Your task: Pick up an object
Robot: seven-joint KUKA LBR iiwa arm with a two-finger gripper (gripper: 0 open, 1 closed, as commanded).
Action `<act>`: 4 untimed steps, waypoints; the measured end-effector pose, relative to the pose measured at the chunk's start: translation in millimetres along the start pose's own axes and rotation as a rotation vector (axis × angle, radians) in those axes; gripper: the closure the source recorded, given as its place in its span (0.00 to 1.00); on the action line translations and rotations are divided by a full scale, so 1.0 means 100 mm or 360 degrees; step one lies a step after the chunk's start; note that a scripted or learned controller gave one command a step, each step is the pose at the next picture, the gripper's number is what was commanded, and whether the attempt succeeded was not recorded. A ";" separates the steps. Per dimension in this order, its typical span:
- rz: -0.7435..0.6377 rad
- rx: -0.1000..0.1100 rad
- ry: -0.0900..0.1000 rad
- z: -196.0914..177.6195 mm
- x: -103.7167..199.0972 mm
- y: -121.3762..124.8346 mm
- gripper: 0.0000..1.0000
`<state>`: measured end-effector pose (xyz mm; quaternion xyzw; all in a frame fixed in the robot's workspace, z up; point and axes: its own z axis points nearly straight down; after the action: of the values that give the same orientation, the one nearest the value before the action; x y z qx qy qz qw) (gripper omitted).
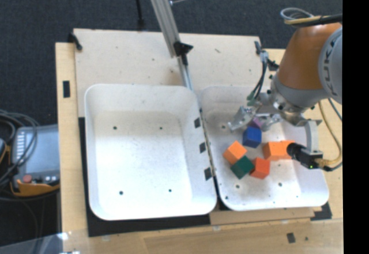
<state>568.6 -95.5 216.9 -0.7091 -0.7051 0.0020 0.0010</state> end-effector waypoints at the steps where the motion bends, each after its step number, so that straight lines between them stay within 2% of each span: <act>1: 0.0001 0.0000 0.0000 0.52 0.03 0.09 0.00; 2: -0.0003 -0.0029 -0.0011 0.96 -0.11 0.08 0.00; 3: 0.0009 -0.0041 -0.0003 0.82 -0.09 0.10 1.00; 4: 0.0000 -0.0014 0.0002 0.39 -0.12 0.09 1.00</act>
<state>577.3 -107.8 178.2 -0.7091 -0.7051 -0.0016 -0.0018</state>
